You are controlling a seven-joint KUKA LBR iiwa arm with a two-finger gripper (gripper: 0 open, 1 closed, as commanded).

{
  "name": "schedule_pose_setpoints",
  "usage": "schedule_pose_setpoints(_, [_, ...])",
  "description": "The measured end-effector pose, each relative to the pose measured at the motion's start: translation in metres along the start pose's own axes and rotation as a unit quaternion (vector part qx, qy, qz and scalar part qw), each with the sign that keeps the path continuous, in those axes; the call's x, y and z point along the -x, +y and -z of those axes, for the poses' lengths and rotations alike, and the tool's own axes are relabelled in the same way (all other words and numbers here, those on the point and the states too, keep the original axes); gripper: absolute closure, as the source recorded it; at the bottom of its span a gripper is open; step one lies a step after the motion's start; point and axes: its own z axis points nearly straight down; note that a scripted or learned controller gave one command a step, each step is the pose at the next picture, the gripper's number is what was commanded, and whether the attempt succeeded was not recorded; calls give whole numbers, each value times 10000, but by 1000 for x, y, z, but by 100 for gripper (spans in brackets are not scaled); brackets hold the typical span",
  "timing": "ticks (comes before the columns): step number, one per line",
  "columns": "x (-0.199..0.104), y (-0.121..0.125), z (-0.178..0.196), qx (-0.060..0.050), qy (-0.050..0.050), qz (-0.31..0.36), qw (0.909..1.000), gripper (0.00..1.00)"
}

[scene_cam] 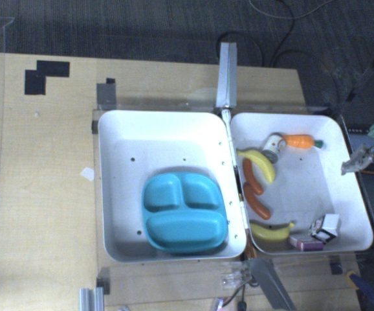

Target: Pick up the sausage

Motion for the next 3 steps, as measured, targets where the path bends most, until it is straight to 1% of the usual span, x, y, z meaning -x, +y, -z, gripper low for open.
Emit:
schedule_pose_setpoints(1, [-5, -4, -90, -26, 1, 690, 9976, 0])
schedule_pose_setpoints(2, [-6, -3, -79, -2, 4, 714, 9974, 100])
schedule_pose_setpoints(3, [-39, -15, -54, 0, 6, 3247, 9458, 100])
